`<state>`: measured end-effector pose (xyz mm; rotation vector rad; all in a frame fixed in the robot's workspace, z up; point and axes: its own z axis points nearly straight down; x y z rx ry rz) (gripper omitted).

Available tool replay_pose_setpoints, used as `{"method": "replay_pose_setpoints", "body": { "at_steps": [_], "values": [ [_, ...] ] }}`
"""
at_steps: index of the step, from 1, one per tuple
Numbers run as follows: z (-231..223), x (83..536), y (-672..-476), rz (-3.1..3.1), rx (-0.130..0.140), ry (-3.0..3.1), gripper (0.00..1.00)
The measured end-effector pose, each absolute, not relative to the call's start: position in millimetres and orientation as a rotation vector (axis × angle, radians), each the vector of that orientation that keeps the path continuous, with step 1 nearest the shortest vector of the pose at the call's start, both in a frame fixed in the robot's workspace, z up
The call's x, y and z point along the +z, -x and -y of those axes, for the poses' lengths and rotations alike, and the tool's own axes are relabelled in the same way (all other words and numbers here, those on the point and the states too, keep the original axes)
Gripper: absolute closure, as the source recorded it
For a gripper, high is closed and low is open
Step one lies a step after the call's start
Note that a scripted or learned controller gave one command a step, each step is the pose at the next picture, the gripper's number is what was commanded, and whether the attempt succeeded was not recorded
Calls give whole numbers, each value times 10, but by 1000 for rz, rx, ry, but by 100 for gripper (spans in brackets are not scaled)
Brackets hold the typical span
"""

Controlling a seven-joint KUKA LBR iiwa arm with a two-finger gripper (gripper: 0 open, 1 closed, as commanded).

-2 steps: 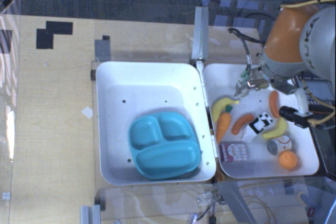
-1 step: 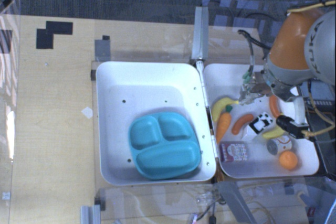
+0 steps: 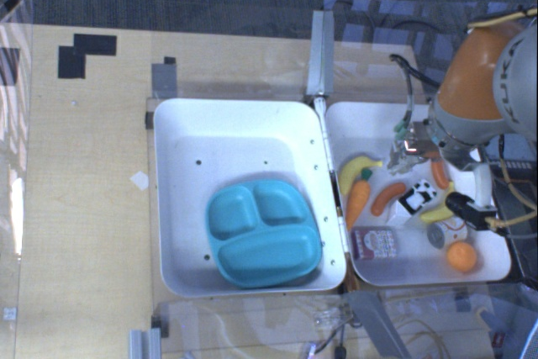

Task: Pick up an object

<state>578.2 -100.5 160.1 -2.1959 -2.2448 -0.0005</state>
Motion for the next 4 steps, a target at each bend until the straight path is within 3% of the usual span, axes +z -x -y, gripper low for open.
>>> {"method": "replay_pose_setpoints", "body": {
  "at_steps": [1, 2, 3, 4],
  "values": [
    [976, 1063, -6121, 2294, 1, 2146, 100],
    [735, 1838, -5847, 2182, -1, 2262, 100],
    [535, 1830, -5330, 2249, 1, 2191, 100],
    [538, 1825, -5304, 2307, 2, 2130, 100]
  ]
}}
